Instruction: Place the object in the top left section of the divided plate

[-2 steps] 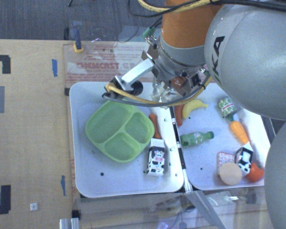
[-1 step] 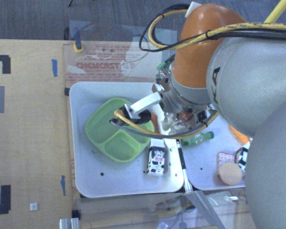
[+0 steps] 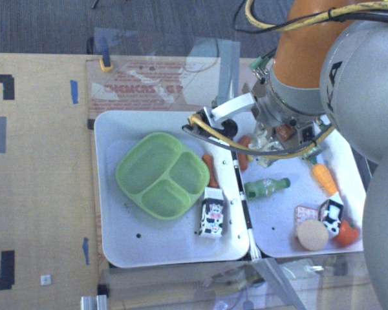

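Near edge, right bin (image 3: 271, 237): round beige item (image 3: 312, 235), cow-print item (image 3: 332, 216), orange piece (image 3: 348, 234). Left bin (image 3: 110, 237): cow-print carton (image 3: 212, 217) just beside divider. Green divided plate (image 3: 162, 174) mid left bin, sections bare. Green bottle (image 3: 266, 186) lying in right bin; carrot (image 3: 324, 179) beyond. Gripper (image 3: 271, 141) over far right bin near red items (image 3: 244, 152); finger state, cannot tell

Grey arm (image 3: 349, 76) with orange band reaching in from the right, wrist angled downward.
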{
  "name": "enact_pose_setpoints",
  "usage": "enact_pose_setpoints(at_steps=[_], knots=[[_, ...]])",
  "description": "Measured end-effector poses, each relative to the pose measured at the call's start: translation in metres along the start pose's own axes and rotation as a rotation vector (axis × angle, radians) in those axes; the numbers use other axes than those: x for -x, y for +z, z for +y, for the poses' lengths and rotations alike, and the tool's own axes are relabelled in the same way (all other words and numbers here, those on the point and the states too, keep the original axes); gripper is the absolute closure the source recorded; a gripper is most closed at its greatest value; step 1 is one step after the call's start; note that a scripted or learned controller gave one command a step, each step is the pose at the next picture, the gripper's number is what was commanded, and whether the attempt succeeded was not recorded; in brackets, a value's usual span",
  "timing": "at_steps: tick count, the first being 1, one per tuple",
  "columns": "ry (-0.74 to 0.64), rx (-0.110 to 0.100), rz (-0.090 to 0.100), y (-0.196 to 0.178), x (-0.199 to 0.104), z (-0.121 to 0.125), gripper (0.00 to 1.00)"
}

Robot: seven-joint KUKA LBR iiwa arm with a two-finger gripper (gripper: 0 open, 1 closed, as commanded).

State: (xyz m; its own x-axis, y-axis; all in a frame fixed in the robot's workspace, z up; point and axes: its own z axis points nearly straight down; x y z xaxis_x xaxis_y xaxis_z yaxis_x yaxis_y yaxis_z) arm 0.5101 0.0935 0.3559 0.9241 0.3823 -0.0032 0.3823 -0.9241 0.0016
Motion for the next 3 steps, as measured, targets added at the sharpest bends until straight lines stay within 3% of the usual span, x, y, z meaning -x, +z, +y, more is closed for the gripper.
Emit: enact_pose_setpoints(at_steps=[1, 2, 3], knots=[[0.0, 0.0, 0.0, 0.0, 0.0, 0.0, 0.0], [0.169, 0.002, 0.002, -0.064, -0.056, -0.03, 0.0], [0.171, 0.006, -0.001, -0.072, -0.058, -0.03, 1.0]])
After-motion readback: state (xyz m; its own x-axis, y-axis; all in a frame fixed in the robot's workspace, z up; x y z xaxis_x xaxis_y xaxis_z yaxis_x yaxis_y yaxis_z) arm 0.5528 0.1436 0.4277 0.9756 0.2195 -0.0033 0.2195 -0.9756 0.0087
